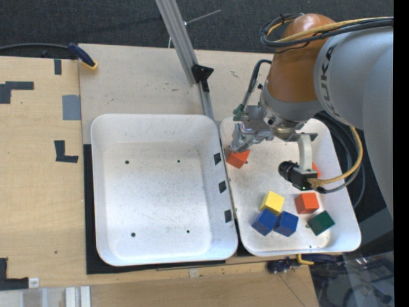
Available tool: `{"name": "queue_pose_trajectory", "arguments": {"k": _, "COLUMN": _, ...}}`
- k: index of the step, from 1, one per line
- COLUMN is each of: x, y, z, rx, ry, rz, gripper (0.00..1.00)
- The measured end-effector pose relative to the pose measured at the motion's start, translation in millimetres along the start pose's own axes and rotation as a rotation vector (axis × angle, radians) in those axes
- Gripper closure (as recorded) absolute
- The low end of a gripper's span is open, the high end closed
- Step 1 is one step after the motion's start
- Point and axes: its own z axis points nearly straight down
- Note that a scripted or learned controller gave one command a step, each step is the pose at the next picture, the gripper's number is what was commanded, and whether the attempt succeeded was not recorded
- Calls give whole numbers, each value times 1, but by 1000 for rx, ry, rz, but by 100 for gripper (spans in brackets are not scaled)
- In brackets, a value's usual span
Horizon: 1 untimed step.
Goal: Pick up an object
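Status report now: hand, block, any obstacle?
Hand over right bin, shut on orange block. Block lifted near bin's left wall. Nothing in the way.

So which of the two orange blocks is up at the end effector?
The orange block at the right bin's left edge, directly under the end effector. The other orange block sits lower right, beside the green block.

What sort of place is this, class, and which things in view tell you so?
Most likely a robotics lab or test bench. A KUKA arm's gripper works over two shallow white bins, small coloured blocks lie in the right one, and tape marks dot the wooden bench.
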Motion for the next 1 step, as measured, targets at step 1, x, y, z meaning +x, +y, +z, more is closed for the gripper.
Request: {"name": "queue_pose_trajectory", "arguments": {"k": 1, "x": 46, "y": -31, "z": 8, "rx": 3, "ry": -1, "rz": 1, "gripper": 100}}
